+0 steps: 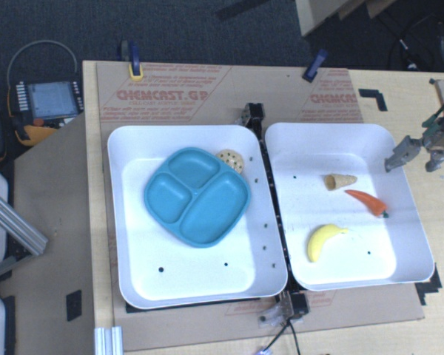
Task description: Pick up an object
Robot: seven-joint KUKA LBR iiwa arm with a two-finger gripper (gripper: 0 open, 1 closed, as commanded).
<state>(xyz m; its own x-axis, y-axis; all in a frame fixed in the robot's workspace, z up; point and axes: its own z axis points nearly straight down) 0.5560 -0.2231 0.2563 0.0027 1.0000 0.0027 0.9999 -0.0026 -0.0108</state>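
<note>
The right bin (399, 268) holds three small things. A yellow banana (323, 241) lies toward the near side. An orange carrot (365, 200) rests near the middle, and a tan cone-shaped piece (340, 181) sits just beyond it. My gripper (416, 159) hangs over the right bin's far right rim, open, with nothing between its fingers. It stands up and to the right of the carrot, apart from all three things.
The left bin (133, 265) holds a blue divided plate (197, 196) with a round cookie (231, 159) at its far edge. The bins sit on a cardboard sheet (207, 87). A pendant with a screen (52, 100) lies off to the far left.
</note>
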